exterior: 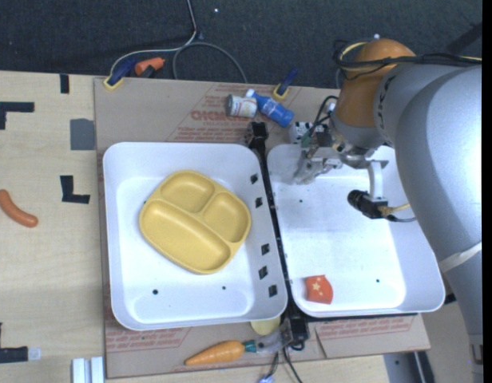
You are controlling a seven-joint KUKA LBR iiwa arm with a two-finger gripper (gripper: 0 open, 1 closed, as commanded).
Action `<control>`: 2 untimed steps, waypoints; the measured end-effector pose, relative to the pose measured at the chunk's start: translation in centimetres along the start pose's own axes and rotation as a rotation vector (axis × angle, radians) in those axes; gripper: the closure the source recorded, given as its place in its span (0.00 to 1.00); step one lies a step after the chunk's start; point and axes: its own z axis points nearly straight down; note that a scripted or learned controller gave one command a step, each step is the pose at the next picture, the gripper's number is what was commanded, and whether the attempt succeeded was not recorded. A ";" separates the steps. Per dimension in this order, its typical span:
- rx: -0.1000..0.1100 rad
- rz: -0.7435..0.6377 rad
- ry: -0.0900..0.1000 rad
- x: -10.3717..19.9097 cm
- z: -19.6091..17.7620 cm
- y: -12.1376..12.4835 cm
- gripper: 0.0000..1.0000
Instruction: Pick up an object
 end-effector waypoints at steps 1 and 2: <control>0.001 0.000 -0.001 0.0 0.0 0.0 0.00; -0.004 0.005 -0.001 -5.6 1.2 0.0 0.00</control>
